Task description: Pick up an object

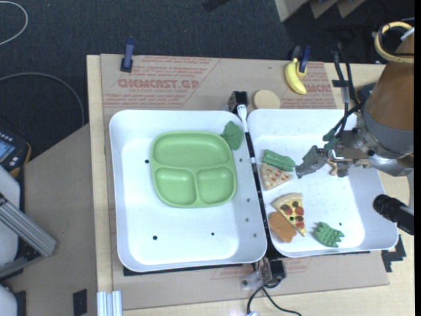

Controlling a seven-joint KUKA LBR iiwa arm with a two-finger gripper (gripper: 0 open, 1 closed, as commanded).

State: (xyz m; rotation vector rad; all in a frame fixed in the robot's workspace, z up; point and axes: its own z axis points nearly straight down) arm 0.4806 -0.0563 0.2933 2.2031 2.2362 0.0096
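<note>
My gripper (pixel 323 166) hangs over the middle of the right bin (pixel 368 203), its fingers spread open with nothing between them. One dark finger (pixel 308 165) points down-left toward a green bean pod (pixel 277 158) and a pale pizza slice (pixel 275 176) by the bin's left wall. Nearer the front lie a pepperoni pizza slice (pixel 291 209), a brown bread piece (pixel 281 227) and a green leafy toy (pixel 327 234). The grey arm with its orange band (pixel 395 104) comes in from the right.
The left bin (pixel 131 196) holds a green divided plate (pixel 194 168); a green leaf toy (pixel 231 135) rests at its back right corner. A toy banana (pixel 295 78) and a beige disc (pixel 266 99) lie on the bench behind the bins.
</note>
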